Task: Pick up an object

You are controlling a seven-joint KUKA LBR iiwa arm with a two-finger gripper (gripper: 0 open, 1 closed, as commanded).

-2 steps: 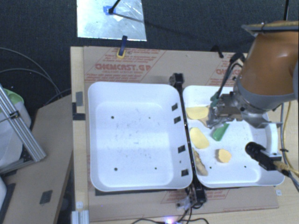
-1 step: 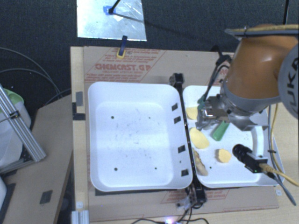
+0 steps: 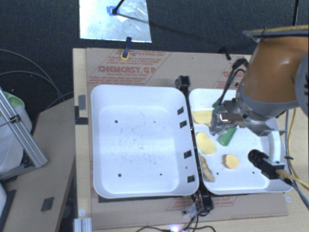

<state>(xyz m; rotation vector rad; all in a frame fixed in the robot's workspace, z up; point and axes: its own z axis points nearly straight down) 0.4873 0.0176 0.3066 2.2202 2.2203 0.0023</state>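
My claw low in right bin, over green object.
Left bin [image 3: 140, 144] bare white floor, lots of room. Right bin [image 3: 251, 180] holds yellow pieces [image 3: 206, 144] near the divider, a tan piece [image 3: 208, 170] at the front edge. My claw [image 3: 223, 122] sits on the green object [image 3: 227, 136], touching its top end; cannot tell how far it is spread.

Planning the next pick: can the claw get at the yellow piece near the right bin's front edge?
Probably yes. The yellow piece lies alone on the right bin floor, nothing on top of it; the claw hangs just behind it, over the green object.
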